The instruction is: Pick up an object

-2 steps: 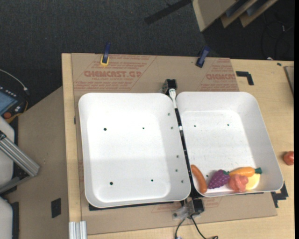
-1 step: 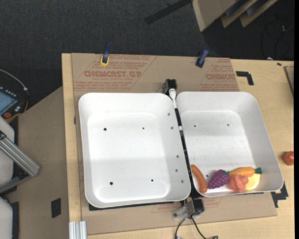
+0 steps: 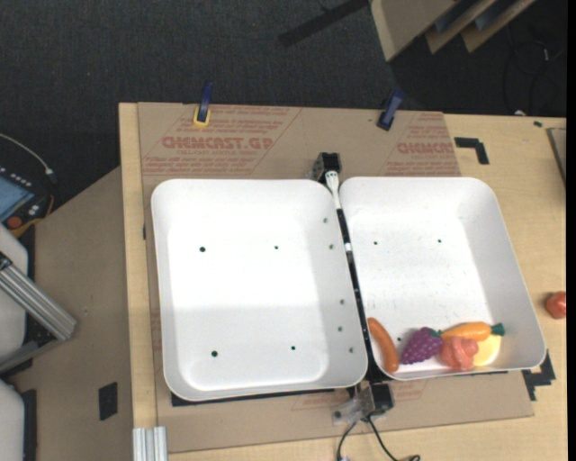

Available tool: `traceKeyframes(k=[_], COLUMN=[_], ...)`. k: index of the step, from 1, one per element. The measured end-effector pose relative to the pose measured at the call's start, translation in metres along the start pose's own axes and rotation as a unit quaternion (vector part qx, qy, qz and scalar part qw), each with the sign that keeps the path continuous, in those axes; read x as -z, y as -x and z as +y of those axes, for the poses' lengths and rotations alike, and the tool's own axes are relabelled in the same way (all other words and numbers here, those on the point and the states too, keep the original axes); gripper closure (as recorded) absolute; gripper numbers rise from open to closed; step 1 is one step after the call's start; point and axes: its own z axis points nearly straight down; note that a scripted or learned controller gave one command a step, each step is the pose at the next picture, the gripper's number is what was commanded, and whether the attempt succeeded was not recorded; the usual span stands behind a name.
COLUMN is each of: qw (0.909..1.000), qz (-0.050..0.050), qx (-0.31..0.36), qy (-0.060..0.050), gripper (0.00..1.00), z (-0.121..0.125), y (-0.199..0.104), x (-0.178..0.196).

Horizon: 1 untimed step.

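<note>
So the counter is a brown sheet with red "CHEMCAST" lettering printed across the far edge, pinned down by two clamps, a blue-and-yellow one on the far left and a blue one further right. Around it is dark carpet-looking floor, some cardboard-ish boards at the top right, and a metal rail poking in from the left.

Two shallow white bins sit side by side, touching along the middle seam. The left bin just has four small dark dots on its floor. The right bin has all the toy food, bunched into its near corner: an orange sausage-shaped piece leaning along the near-left wall, a purple grape bunch just beside it, then a pinkish-red lumpy piece touching a carrot with a green tip, with something pale yellow tucked behind them. That's five items by my count. One more small red thing sits out on the counter, right of the right bin.

Can't tell what state the end effector is in.
</note>
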Motion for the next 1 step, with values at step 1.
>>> traceKeyframes(k=[1], qw=[0.9999], qz=[0.003], qx=[-0.006], qy=[-0.015], gripper=[1.0], z=[-0.0038], y=[0.0589], x=[-0.0807])
